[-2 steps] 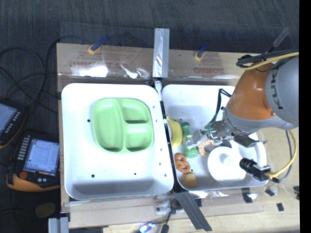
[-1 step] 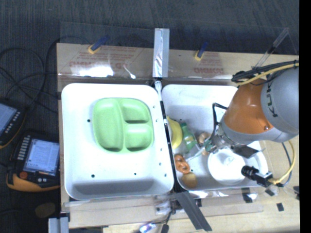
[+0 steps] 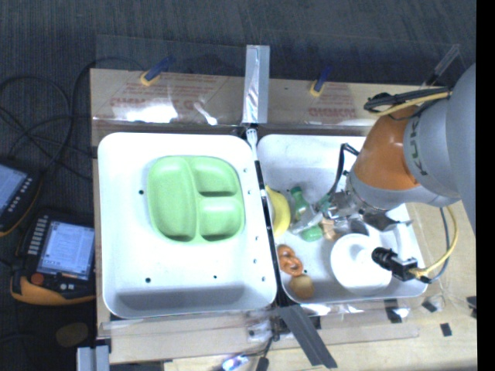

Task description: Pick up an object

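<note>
- Gripper (image 3: 334, 211): lowered into right bin (image 3: 387, 151), beside clear bottle (image 3: 308, 213); finger state cannot be told.
- Left of right bin: green tray (image 3: 195, 198).

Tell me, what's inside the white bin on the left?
Inside the left bin lies a green divided tray, flat and with nothing in its compartments. Whatever is beneath the tray is covered.

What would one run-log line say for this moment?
arm: over right bin | gripper: low among clutter by banana | grasp: unconfirmed | left bin: green tray
</note>
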Robot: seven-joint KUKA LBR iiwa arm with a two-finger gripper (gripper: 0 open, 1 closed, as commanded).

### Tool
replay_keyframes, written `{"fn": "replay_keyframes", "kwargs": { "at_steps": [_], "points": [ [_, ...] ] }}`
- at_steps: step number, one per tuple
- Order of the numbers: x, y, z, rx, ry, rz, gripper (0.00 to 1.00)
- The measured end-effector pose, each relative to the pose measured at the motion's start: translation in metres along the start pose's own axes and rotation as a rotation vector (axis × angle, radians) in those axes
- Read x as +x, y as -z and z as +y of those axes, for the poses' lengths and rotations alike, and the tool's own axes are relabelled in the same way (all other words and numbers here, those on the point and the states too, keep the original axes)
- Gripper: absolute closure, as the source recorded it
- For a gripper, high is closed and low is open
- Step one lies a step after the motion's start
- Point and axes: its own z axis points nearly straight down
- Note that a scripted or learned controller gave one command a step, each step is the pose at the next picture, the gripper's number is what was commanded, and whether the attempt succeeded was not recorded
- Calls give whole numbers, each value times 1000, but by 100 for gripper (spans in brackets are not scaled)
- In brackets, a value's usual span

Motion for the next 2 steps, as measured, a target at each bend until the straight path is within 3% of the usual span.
{"fn": "replay_keyframes", "kwargs": {
  "at_steps": [1, 2],
  "points": [
    [0, 10, 2, -4, 0, 0, 100],
    [65, 93, 68, 10, -227, -4, 100]
  ]
}}
